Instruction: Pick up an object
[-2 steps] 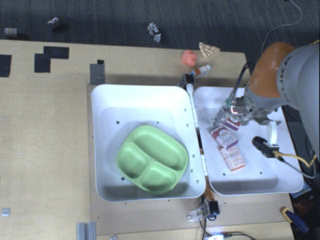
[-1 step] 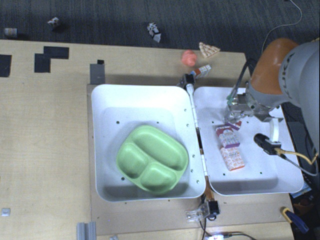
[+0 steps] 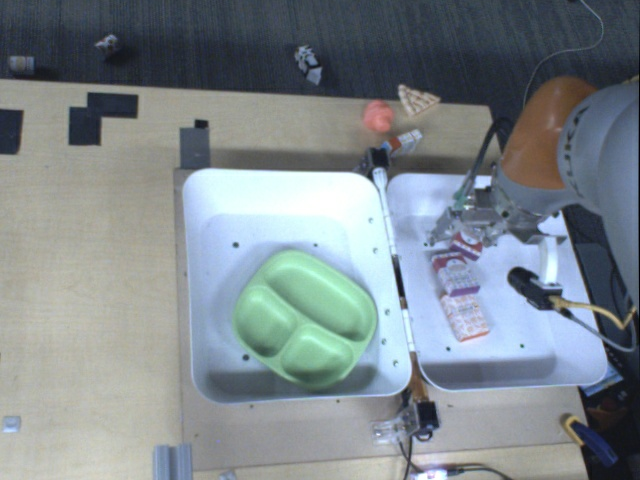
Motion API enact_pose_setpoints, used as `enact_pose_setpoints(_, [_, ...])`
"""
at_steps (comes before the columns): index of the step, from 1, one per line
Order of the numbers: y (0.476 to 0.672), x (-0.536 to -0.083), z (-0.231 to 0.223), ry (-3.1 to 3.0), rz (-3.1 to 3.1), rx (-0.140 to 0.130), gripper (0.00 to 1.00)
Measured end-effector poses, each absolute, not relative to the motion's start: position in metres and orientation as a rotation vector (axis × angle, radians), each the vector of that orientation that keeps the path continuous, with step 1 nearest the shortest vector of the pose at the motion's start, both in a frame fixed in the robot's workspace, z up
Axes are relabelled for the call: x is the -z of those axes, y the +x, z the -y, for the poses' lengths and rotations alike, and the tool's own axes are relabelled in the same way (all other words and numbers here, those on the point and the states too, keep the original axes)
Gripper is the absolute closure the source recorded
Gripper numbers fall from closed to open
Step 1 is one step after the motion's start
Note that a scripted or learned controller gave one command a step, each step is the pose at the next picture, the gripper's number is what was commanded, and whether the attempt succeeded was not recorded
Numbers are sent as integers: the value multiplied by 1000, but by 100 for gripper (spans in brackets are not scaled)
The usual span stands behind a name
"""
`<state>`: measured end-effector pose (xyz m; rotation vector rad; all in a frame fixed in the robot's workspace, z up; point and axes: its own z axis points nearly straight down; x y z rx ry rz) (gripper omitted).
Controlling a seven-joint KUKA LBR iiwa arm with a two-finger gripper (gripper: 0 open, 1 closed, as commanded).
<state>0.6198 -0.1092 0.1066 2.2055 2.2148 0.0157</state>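
A red and white packet (image 3: 461, 293) lies lengthwise in the middle of the right bin (image 3: 500, 363). Its upper end reaches under my gripper (image 3: 461, 234). The gripper hangs low over the upper part of that bin, right at the packet's top end. The arm comes in from the right with its orange band (image 3: 538, 133) above the wrist. A green divided plate (image 3: 304, 315) lies in the left bin (image 3: 215, 218).
On the bench behind the bins lie a pink ball (image 3: 378, 116), a toy pizza slice (image 3: 418, 99) and a small tube (image 3: 404, 142). Small bits are scattered on the dark floor beyond. A ridge (image 3: 392, 268) separates the two bins.
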Motion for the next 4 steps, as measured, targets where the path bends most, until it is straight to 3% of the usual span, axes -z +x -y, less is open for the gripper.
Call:
enact_pose_setpoints(1, [621,-118,108,2201,-2214,-20,100])
enact_pose_setpoints(2, [621,-118,108,2202,-2214,-20,0])
enact_pose_setpoints(3, [584,-87,83,2217,-2218,-7,0])
enact_pose_setpoints(4, [586,-98,82,2213,-2216,-14,100])
